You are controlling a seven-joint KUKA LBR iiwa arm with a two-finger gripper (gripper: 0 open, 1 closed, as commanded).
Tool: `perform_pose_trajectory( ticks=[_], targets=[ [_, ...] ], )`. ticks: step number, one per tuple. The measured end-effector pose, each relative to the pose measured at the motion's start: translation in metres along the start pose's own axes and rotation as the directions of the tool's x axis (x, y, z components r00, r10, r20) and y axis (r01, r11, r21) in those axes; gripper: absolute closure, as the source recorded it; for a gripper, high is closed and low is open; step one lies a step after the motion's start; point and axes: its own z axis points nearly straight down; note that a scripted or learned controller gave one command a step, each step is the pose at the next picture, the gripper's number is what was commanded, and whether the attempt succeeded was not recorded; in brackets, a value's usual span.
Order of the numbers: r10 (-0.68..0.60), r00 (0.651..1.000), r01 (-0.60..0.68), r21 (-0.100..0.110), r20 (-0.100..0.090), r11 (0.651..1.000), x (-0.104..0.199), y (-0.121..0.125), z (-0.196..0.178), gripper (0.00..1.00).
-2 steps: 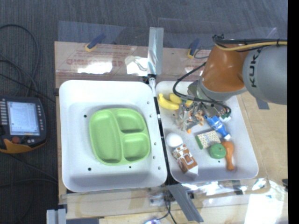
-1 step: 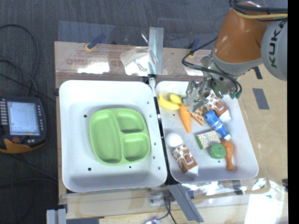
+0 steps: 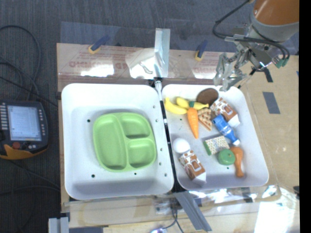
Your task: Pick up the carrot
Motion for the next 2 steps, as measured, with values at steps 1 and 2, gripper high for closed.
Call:
perform_pose_trajectory(
  ticks=[1,2],
  targets=[
    [-0.371,0.929,0.371,-0.006,-0.003,0.929,0.018,-0.098,-0.042,1.00],
    [-0.746,0.665,0.746,-0.005,0.003,0.665,0.038,-0.126,-0.135,1.00]
  ],
)
